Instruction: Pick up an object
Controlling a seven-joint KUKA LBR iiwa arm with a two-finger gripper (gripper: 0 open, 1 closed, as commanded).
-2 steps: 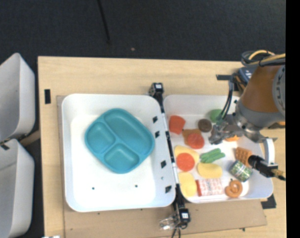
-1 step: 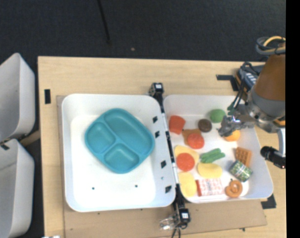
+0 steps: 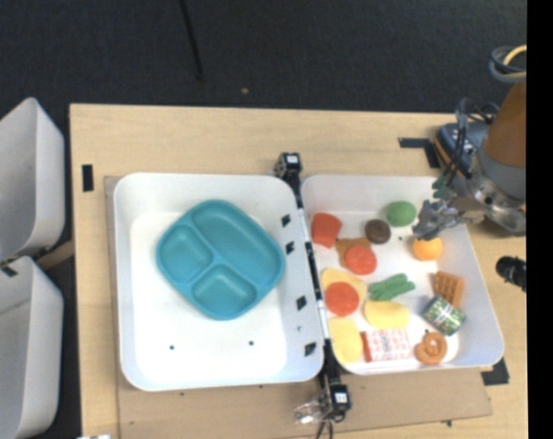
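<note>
The right bin [image 3: 473,245] holds several toy foods. Among them are an orange fruit [image 3: 428,249], a green round piece [image 3: 400,212], a small brown ball [image 3: 377,231] and red pieces [image 3: 325,228] [image 3: 360,260] [image 3: 342,297]. My gripper [image 3: 433,219] reaches in from the right and hangs low over the bin's far right part. It sits just above the orange fruit and to the right of the green piece. Nothing is visibly held in it.
Nearer the front of the right bin lie a green bean pod [image 3: 390,287], yellow pieces [image 3: 386,315], a waffle [image 3: 448,287], a small can [image 3: 443,315], a pretzel [image 3: 430,347] and a red-and-white box [image 3: 383,344]. The left bin [image 3: 139,337] holds a blue divided plate [image 3: 220,257].
</note>
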